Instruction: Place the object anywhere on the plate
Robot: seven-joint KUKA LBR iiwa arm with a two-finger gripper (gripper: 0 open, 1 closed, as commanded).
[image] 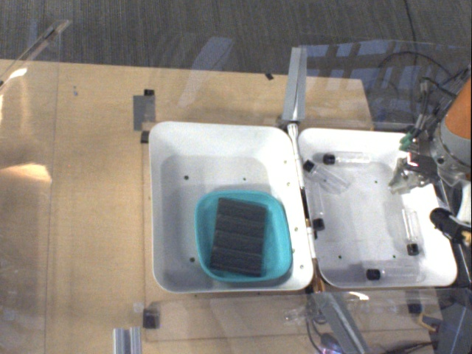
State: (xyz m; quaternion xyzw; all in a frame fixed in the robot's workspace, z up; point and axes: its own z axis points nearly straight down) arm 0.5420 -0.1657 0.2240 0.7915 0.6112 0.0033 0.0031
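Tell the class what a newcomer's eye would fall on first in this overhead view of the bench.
The turquoise plate in the left bin stands out first, with a dark ridged block lying flat on it. Next come the clear tubes with black caps scattered in the right bin. The arm's claw sits over that bin's right side.

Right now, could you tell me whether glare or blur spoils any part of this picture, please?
Camera view: a bright glare patch on the bench at left; faint reflections streak the wood; the teal plate and dark object are evenly lit; the gripper looks soft against the right bin.
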